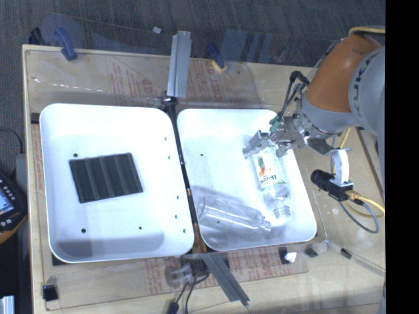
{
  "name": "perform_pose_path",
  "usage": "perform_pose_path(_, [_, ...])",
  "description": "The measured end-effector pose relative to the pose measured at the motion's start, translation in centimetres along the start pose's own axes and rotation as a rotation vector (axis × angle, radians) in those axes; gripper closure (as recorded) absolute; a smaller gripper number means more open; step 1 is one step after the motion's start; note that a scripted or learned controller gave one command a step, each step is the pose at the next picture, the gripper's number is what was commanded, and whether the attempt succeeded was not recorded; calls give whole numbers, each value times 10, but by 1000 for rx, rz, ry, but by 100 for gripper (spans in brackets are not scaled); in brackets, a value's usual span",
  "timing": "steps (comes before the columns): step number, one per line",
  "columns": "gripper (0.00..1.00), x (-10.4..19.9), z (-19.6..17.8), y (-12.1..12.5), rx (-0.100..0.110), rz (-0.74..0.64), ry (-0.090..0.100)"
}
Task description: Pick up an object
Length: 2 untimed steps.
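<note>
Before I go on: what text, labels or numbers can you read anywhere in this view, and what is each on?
Nothing here reads well enough to quote.
Bottle label: white, with an orange mark and dark letters, too blurred to read.
Bench sheet: faint red printing around the bins, too small to read.
Arm's grey section: dark letters cut off at the view's edge, unreadable.
Handheld screen at left: blurred.

A dark ribbed rectangular mat (pixel 105 176) lies flat in the left shallow white bin (pixel 55 123), near its middle, on the wooden bench (pixel 91 67).
</note>
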<state>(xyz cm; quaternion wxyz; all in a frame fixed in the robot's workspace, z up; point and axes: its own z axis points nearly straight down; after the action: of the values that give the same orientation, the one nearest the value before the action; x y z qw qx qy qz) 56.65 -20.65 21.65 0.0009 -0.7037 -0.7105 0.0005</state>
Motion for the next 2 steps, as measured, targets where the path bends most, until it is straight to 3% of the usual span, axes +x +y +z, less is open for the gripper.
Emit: perform_pose_path(2, [0, 1, 36, 1, 4, 25, 3])
